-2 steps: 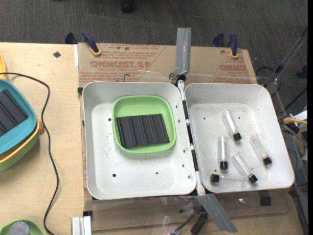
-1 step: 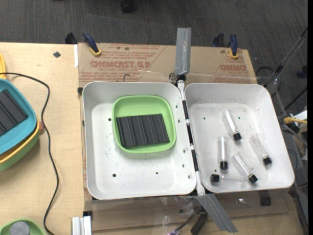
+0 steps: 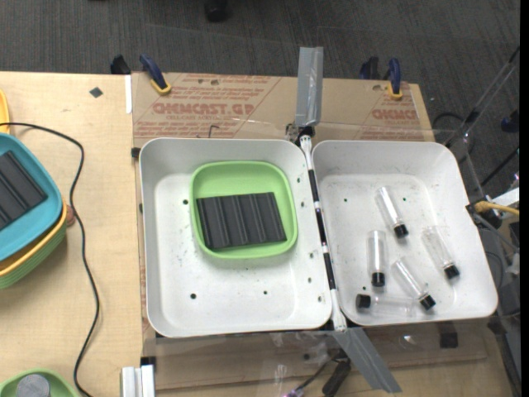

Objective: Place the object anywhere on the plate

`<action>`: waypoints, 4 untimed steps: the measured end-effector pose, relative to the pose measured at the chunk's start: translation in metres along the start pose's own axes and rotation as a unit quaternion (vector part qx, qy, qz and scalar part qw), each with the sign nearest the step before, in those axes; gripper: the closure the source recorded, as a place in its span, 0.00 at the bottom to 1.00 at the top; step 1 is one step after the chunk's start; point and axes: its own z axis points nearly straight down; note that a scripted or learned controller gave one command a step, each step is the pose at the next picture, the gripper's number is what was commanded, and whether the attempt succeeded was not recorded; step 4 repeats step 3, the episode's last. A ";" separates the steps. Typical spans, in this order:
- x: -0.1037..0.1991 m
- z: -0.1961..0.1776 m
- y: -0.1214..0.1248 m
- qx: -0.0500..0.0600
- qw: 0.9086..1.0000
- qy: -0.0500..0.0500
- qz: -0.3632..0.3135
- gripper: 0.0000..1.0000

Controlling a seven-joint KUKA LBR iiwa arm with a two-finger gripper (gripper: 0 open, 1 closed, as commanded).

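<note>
The wooden surface (image 3: 66, 321) carries two white bins side by side on a sheet of cardboard (image 3: 273, 106), which two clamps pin at its back edge so nothing slides. The left bin (image 3: 161, 296) holds a green plate (image 3: 242, 179) set toward its back edge, with a dark ribbed mat (image 3: 241, 220) lying on it. The right bin (image 3: 343, 168) keeps the clear vials (image 3: 390, 212) loose and apart, gathered toward its front right corner, with one small black cap (image 3: 362, 302) near the front edge; any of them would be the thing to carry to the plate, and none lies there yet. Whether the jaws are open or closed cannot be told here.
</note>
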 end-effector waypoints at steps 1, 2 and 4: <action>0.000 0.000 0.000 0.000 1.000 0.000 0.000 0.00; 0.000 -0.002 0.001 -0.001 1.000 0.000 0.000 0.00; 0.000 -0.002 0.000 0.000 1.000 0.000 -0.001 0.00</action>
